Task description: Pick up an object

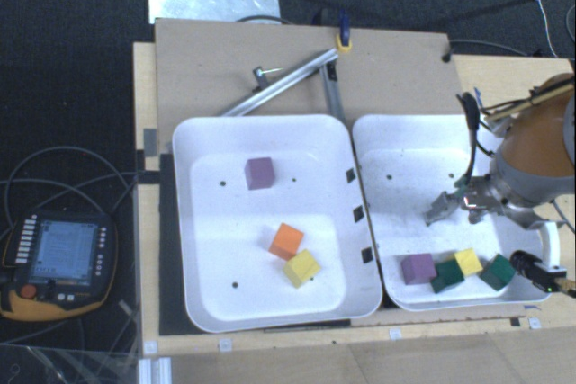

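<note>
In the right bin [396, 157], a purple cube [418, 267], a dark green block [446, 275], a small yellow cube [467, 262] and a green block [497, 271] lie in a row along the front wall. My gripper [443, 209] hangs over the middle of this bin, just behind that row and apart from the blocks, with nothing seen in it. The left bin [207, 148] holds a purple cube [259, 173] near its back, plus an orange cube [286, 240] touching a yellow cube [301, 267] toward the front.
The arm's grey body with its orange band [540, 144] covers the right bin's right side. A metal bar [283, 81] lies slantwise behind the left bin. A teach pendant [56, 261] with cables sits on the floor to the left.
</note>
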You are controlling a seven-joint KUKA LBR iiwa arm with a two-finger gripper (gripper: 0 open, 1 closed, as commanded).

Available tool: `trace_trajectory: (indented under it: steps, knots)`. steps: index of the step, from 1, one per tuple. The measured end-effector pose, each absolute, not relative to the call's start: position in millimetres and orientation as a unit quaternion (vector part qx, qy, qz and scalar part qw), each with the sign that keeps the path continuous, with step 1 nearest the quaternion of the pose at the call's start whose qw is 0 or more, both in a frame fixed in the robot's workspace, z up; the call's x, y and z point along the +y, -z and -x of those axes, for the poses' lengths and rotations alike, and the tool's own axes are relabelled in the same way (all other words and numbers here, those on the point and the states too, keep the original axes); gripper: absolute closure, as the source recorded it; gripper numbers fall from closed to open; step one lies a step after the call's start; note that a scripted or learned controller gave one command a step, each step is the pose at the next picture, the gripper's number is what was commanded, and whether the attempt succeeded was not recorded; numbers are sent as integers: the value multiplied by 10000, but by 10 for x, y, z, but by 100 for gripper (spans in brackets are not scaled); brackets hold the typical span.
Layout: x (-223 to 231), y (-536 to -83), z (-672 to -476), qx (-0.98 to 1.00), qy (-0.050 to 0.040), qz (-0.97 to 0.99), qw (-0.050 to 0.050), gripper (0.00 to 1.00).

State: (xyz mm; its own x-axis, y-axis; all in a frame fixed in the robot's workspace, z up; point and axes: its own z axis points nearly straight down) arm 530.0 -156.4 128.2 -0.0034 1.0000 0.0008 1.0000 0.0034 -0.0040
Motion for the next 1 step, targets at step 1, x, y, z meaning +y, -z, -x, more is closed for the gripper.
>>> trace_trajectory:
  steps: [1]
  knots:
    - [-1562, -880, -5298, -7081, -6, 7061, 12, 0]
